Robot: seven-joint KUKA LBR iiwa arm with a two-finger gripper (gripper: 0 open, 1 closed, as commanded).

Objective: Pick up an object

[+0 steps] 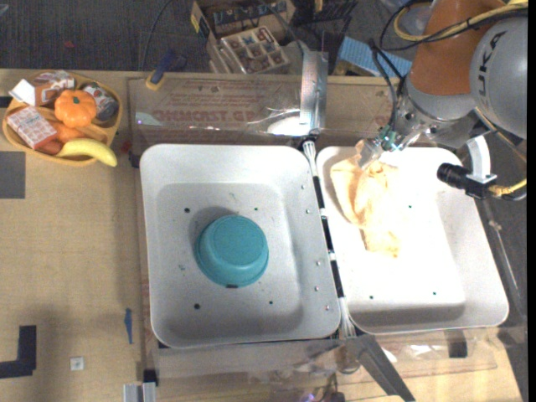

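The pale yellow, crumpled cloth [368,203] lay in the right shallow white bin [452,300], its upper corner bunched just under the tool [387,141]. From where I stood, a clean lift seemed to need a pinch on that raised fold, then a slow straight rise. Whether the tool gripped cloth I could not tell. The upturned teal plastic bowl [233,250] sat in the left white bin [167,182].

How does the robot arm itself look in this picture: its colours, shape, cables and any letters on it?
The arm has rounded, bulky grey segments with a wide orange band above the wrist. Part of dark lettering, reading "UKA", shows on the grey shell. Black cables loop beside the orange band, with some yellow cable behind. The gripper is a small metal piece with teal-coloured parts at the tip.
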